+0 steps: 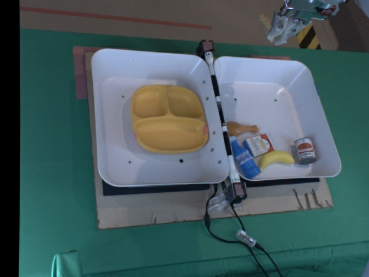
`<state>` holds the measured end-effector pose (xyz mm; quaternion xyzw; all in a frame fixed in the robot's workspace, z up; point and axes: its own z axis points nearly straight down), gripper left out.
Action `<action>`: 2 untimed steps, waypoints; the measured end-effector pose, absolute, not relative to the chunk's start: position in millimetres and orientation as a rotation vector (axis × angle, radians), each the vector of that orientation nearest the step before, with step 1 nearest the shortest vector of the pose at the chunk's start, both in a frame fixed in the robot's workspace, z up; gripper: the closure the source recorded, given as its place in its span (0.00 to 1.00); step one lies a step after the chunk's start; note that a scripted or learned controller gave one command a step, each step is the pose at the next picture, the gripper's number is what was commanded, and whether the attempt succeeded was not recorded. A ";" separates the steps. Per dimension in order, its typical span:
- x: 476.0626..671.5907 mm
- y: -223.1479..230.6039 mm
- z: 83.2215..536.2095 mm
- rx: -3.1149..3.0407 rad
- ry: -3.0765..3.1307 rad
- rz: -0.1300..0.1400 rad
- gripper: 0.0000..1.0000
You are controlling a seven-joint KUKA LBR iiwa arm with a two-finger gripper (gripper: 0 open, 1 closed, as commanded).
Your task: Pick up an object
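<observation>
The pincer hung beyond the right bin's far edge — whether spread or pressed together, I cannot tell. Well below it lay the banana, can beside.

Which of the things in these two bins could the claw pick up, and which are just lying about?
For the job:
claw, above the right bin's far edge
banana
can
blue bottle
drumstick
small carton
yellow divided plate, in the left bin

Lying about:
cardboard sheet
cable
green cloth
</observation>
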<state>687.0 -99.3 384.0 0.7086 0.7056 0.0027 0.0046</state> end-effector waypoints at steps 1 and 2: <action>700.7 -74.3 358.2 2.221 2.209 0.002 1.00; 700.8 -90.1 387.0 2.220 2.205 0.012 1.00</action>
